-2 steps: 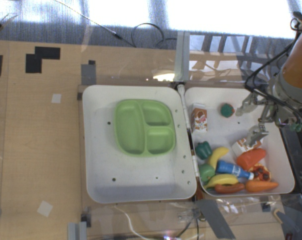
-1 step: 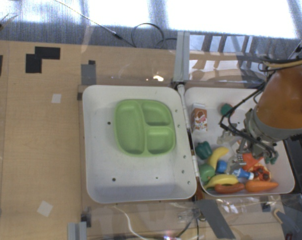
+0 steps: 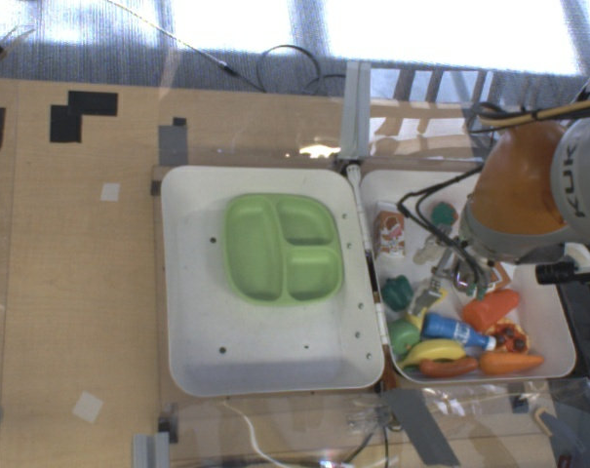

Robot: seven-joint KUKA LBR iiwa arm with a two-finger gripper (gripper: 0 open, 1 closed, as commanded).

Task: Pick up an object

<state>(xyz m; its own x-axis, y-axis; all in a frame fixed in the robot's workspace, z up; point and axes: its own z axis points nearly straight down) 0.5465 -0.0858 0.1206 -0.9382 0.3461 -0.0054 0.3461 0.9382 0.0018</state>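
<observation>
Hovering claw [image 3: 433, 295] sits just above the blue bottle [image 3: 456, 331]; can't tell its opening, nothing visibly gripped. Bottle looks light, rigid, slick plastic; grip mid-body, across its width.

Left white bin [image 3: 187, 359] has just a green divided plate [image 3: 282, 248] sitting in it, three compartments, kinda toward the far side. Black tape shapes [image 3: 88, 112] are stuck on the wooden bench [image 3: 70, 291] far left, and a black cable [image 3: 285, 61] loops behind the bins.
</observation>
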